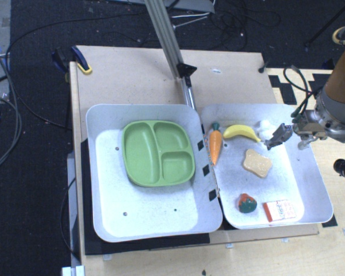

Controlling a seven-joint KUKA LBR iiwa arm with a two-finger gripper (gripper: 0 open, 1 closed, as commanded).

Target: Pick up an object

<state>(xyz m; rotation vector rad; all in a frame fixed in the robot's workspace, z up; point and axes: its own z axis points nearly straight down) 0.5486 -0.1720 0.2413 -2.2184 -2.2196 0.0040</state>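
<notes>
The right bin (pixel 310 177) holds a yellow banana (pixel 241 132), an orange carrot (pixel 215 145), a tan slice of bread (pixel 257 163), a small red and green fruit (pixel 247 203), a red and white box (pixel 282 210) and a small white object (pixel 265 127). My gripper (pixel 278 137) hangs over the bin's upper right part, just right of the banana and above the bread. Nothing shows between its dark fingers.
The left bin (pixel 103 165) carries a green divided plate (pixel 158 153). A grey metal pole (pixel 167 30) slants down to the bench's back between the bins. Black clips (pixel 207 170) sit along the seam where the bins meet.
</notes>
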